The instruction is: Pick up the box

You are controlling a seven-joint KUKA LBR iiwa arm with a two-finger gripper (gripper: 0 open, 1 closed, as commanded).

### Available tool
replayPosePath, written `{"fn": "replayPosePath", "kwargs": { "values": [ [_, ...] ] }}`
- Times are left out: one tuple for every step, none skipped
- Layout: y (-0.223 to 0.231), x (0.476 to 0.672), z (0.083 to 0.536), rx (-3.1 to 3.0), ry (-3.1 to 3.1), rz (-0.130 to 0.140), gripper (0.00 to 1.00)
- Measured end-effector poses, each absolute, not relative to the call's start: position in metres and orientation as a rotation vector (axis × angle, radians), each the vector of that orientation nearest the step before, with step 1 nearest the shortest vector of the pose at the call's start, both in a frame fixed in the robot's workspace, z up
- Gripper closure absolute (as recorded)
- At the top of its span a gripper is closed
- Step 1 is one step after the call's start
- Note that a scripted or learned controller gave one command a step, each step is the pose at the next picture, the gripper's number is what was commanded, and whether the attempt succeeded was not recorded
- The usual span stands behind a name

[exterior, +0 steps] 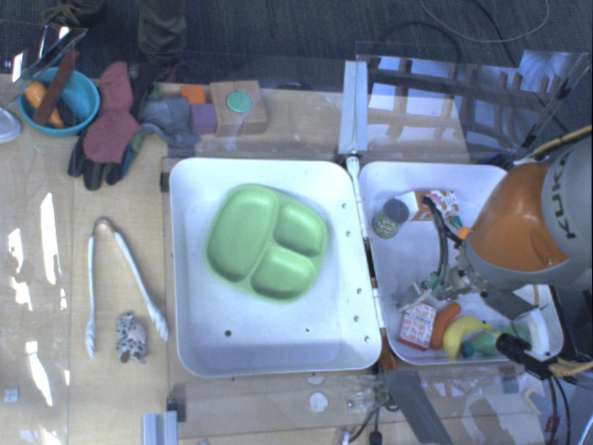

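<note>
0 steps look done: box lies in right bin, gripper above it, jaw state unclear.

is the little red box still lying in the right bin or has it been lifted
Lying in the bin. The red box rests flat on the right bin floor beside the banana; the gripper is just above it.

Divided plate in left bin; box, banana and can in right bin; tongs on table, left.
</note>
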State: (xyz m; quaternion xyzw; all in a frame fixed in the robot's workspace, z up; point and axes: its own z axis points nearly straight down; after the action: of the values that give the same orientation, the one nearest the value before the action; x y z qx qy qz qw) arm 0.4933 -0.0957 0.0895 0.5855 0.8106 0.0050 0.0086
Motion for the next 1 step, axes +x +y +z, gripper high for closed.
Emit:
{"fn": "replayPosePath", "kwargs": {
  "values": [
    [-0.0950, 0.4968, 0.1018, 1.823, 2.529, 0.024, 1.00]
  ]
}}
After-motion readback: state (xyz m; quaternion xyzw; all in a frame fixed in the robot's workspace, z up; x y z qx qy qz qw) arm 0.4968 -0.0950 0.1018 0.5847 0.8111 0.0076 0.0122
